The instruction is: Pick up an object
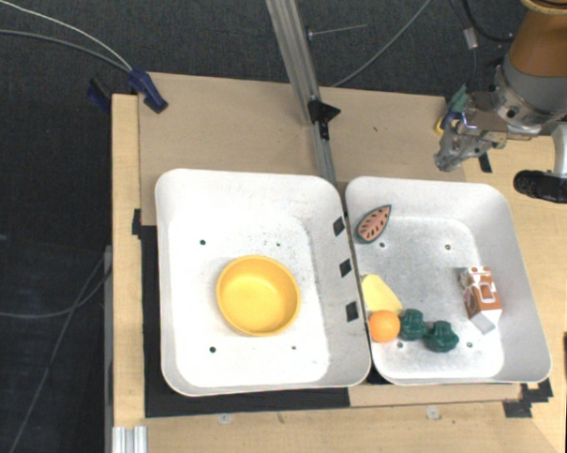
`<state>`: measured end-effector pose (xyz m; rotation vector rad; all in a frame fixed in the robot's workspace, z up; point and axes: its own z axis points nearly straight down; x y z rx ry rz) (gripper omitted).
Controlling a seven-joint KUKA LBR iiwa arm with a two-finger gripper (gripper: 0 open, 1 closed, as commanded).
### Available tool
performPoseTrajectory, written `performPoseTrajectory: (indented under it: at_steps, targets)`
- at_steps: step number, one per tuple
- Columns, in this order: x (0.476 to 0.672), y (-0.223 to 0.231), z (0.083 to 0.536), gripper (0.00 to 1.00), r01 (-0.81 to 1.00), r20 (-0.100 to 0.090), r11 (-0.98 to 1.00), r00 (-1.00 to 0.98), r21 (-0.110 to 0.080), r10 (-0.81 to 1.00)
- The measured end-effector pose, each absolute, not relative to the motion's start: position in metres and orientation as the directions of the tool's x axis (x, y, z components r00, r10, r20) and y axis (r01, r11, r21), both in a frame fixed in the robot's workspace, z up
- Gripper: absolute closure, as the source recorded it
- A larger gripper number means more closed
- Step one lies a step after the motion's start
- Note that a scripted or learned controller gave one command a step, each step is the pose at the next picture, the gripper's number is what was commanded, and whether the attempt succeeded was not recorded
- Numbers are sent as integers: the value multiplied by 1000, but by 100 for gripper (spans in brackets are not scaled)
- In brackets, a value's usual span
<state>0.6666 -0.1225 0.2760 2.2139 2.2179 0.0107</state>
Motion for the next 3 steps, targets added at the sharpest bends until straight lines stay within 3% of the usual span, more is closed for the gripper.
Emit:
performPoseTrajectory:
  at_steps: [1,3]
  targets:
    - [656,-75,277,100,1000,5,5,-5,-9,1000]
    - [653,34,269,100,1000,5,7,-7,-12,1000]
